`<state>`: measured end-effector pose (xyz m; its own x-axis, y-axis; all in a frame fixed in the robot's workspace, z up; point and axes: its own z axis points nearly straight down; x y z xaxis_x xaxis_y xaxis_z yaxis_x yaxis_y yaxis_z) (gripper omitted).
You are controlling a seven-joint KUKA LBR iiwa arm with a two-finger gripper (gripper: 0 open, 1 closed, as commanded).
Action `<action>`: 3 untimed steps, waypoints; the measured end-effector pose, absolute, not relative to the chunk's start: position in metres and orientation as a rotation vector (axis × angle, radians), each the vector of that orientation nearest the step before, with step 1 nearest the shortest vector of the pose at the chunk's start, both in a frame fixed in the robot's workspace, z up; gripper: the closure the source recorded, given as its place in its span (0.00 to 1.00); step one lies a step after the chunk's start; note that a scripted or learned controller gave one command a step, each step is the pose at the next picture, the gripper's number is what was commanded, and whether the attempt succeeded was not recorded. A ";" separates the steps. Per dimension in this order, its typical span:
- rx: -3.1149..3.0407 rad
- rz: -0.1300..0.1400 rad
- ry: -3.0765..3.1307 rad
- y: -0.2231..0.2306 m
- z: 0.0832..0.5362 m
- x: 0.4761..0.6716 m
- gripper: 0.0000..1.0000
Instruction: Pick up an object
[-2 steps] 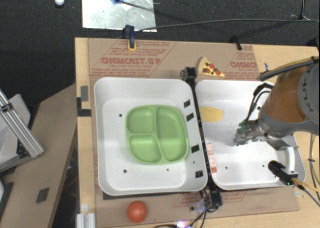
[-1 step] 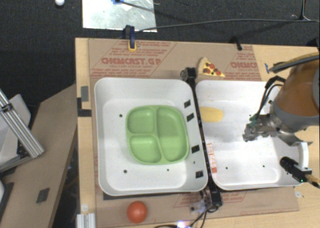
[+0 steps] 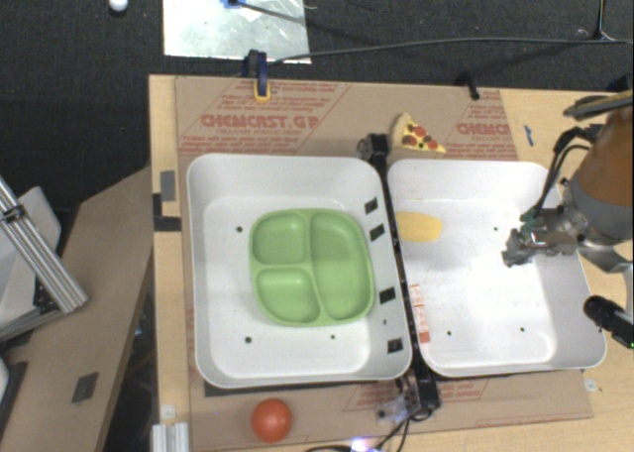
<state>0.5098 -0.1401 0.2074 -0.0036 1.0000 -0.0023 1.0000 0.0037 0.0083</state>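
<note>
Your hand [image 3: 519, 248] low over the right bin [image 3: 475, 341], grip unreadable, yellow piece [image 3: 418, 229] at that bin's left wall, green divided plate [image 3: 310, 267] beyond that wall

Green divided plate [image 3: 311, 267], yellow piece [image 3: 418, 229], orange-red ball [image 3: 271, 419], white bins [image 3: 213, 187], pepperoni-dotted pizza slice [image 3: 418, 136].

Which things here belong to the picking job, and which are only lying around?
Job things:
gripper, over the right bin
yellow object, in the right bin

Lying about:
green divided plate in the left bin
pizza slice toy behind the bins
orange ball in front
</note>
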 end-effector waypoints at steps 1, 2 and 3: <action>2.211 0.007 2.221 -0.140 0.262 0.512 1.00; 2.210 0.004 2.230 -0.083 0.248 0.531 1.00; 2.211 0.004 2.232 -0.033 0.233 0.549 1.00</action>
<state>0.5488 -0.0334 0.2330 -0.0097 1.0000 0.0017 1.0000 0.0097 0.0019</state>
